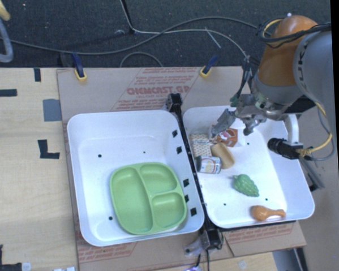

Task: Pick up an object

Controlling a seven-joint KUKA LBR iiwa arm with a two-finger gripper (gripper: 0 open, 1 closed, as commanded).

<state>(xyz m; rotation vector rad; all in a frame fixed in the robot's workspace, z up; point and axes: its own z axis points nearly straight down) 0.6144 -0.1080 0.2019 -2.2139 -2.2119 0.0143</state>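
Note:
My gripper (235, 128) hangs over the back of the right bin (291, 179), open, its two dark fingers spread with nothing between them. Just below and between the fingertips lies a small red-brown item (229, 137). In front of it rests a tan bread roll (223, 155), with a small tin can (208, 166) on its side to the left. A checkered packet (199, 142) lies against the bin's left wall. Nearer the front sit a green leafy vegetable (246, 185) and an orange chicken drumstick (267, 213).
The left bin (86, 165) holds a green divided plate (149, 198). A black divider (186, 159) runs between the bins. A black cable fitting (283, 147) juts over the right bin's right side. Blue-and-yellow clamps (79, 71) pin the cardboard at the back.

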